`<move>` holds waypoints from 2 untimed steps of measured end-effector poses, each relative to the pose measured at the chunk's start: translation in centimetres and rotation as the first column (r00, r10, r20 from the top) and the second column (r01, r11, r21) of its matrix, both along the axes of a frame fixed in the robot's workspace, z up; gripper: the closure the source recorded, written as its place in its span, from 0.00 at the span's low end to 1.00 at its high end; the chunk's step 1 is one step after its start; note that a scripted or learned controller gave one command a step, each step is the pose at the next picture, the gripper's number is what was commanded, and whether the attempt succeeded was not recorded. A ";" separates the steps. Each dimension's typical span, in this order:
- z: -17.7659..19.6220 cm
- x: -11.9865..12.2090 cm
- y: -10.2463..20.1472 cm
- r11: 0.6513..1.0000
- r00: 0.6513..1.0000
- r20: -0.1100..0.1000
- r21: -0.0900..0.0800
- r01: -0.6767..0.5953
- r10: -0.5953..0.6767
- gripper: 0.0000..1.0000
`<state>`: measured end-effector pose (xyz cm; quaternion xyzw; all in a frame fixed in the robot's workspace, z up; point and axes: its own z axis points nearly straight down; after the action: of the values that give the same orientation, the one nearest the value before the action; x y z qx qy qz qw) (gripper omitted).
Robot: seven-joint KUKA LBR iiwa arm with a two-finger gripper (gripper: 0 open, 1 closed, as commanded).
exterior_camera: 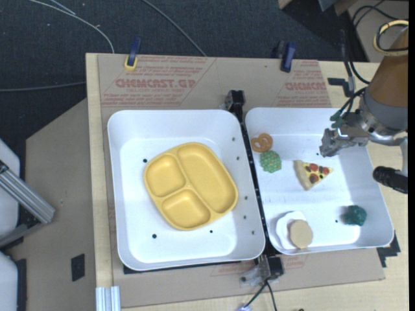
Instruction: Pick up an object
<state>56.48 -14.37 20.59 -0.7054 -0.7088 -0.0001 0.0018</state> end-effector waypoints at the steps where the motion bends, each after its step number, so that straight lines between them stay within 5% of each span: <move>1: 0.7 -1.0 5.6 1.000 1.000 0.000 0.000 0.000 0.000 1.00; 2: 0.1 -1.0 10.4 1.000 1.000 0.000 0.000 0.000 0.000 1.00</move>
<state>55.51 -3.96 20.67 -0.7053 -0.7089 0.0000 0.0019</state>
